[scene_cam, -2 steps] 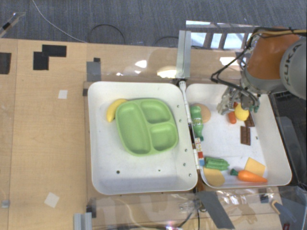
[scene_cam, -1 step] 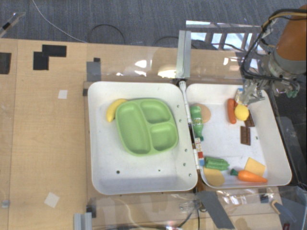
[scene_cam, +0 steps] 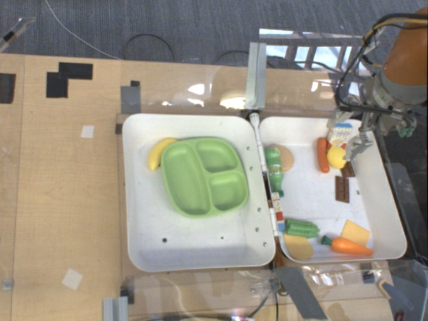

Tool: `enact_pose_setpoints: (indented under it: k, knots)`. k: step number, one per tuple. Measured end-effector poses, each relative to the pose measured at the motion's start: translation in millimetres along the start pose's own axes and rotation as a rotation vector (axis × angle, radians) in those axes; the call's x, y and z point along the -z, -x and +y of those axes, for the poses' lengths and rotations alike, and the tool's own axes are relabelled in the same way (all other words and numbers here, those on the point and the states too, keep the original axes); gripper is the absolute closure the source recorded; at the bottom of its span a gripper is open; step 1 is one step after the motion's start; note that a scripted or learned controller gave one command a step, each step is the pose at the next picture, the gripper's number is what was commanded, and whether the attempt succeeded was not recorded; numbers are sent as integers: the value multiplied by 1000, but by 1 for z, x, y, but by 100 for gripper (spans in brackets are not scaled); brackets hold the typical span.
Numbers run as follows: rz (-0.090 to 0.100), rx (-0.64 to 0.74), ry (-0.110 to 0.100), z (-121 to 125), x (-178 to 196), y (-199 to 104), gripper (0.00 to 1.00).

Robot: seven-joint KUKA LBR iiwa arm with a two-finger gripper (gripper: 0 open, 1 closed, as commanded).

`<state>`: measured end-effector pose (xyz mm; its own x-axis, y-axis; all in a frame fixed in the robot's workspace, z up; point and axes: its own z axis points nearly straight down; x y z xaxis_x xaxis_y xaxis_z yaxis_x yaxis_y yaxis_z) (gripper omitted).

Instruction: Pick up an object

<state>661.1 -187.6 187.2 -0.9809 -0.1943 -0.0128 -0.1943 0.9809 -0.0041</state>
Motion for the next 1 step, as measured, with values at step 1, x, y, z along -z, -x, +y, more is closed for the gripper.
enact_pose_setpoints:
  k: [1]
  knots:
    - [7, -44, 1, -5, -98, 7, 0]
